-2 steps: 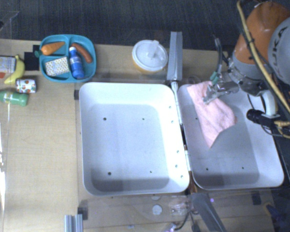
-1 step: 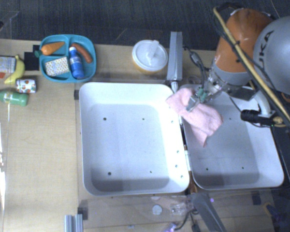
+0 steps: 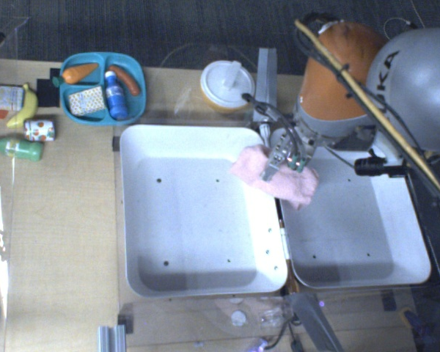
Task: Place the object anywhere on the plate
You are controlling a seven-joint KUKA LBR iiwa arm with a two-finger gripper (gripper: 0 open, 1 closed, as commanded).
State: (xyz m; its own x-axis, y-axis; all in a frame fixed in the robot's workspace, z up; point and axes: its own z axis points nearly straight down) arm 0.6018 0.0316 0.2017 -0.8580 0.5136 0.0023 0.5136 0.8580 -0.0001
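A crumpled pink cloth [image 3: 279, 182] hangs over the divide between the two white bins, near their far edge. My gripper [image 3: 283, 164] is right on top of it, fingers pointing down and pinched into the cloth's upper folds. The blue divided plate [image 3: 138, 97] stands on the bench at the far left, beyond the left bin, well apart from the gripper. It holds a toy carrot [image 3: 81, 72], a sausage [image 3: 129, 81], a blue bottle [image 3: 116, 96] and a patterned square [image 3: 86, 100].
The left bin [image 3: 198, 218] and right bin [image 3: 359, 229] lie side by side. A yellow cup with a white lid [image 3: 226, 85] stands behind them. A banana [image 3: 26, 105], small can [image 3: 40, 130], green bottle [image 3: 15, 149] and box [image 3: 1, 97] sit at the far left.
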